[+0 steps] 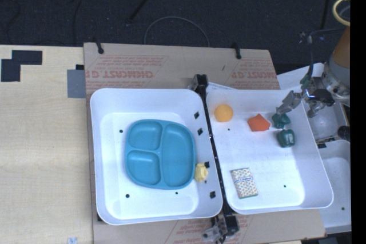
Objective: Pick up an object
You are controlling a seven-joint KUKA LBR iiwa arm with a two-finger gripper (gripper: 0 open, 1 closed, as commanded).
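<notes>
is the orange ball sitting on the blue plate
No, the round orange ball lies in the right white bin, away from the blue divided plate.

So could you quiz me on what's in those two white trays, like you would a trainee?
1. True or false: the blue plate lies in the left bin.
2. Which thing lies nearest the gripper: A the orange ball, B the patterned packet, C the red block?
3. What small thing sits by the plate's right edge?

Key:
1. True.
2. C. The red block sits just left of the gripper in the right bin.
3. A small yellow object, against the divider side of the left bin.
</notes>
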